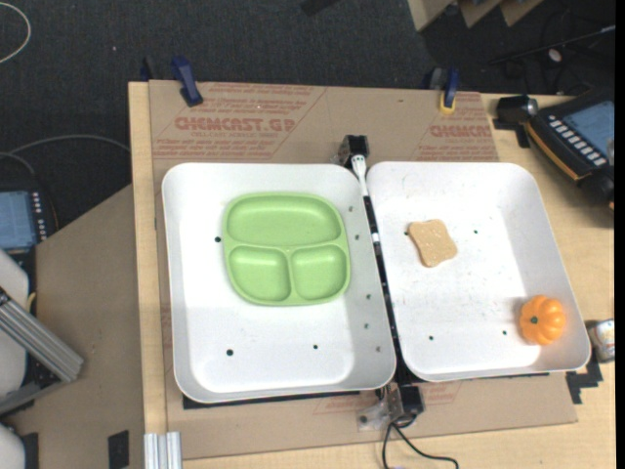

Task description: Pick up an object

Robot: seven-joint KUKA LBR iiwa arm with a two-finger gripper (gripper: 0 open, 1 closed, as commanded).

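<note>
We cannot tell the gripper's state. Candidates lie in the right bin (508, 193): a toast slice (432, 242) far-left, a small pumpkin (542, 319) near the right wall. We judge the pumpkin may roll; the wall may crowd the approach.

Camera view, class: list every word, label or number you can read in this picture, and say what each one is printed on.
"CHEMCAST G.P": red print on the brown board behind the left bin; the last letters are uncertain.
"CHEMCAS...": the same red print behind the right bin, partly cut off.
Smaller red lines under both prints: too blurred to read.
Handheld device at top right: its screen and keys are too small to read.
</note>
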